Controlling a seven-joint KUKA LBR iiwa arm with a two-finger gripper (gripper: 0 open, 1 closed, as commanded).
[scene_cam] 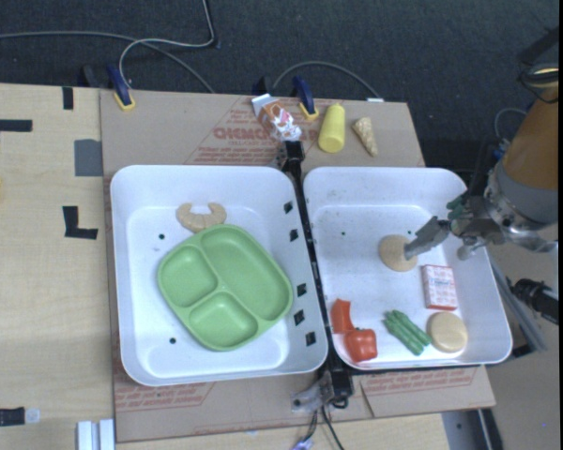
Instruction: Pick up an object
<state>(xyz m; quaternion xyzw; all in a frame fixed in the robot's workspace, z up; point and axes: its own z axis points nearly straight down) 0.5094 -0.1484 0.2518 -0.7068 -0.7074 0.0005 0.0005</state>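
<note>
While the arm (530,172) reaches in from the right, the claw (430,239) sits low over the right bin (357,190), one dark finger (422,242) pointing left and touching or just over a round tan disc (395,253) at mid-bin. Can't tell if the fingers are apart or together; nothing visibly between them. Right of the disc: a red-and-white packet (439,286) lying flat. Near edge of the same bin, left to right: orange-red pieces (353,332), a green bean-like bundle (405,331), a tan bun-shaped item (447,332). Left bin (131,251) holds a green divided plate (224,286), with a tan curved piece (201,217) just beyond its far edge. On the table (169,125) beyond the bins: a small printed packet (274,114), a yellow bottle (331,127), a tan cone (366,135).
</note>
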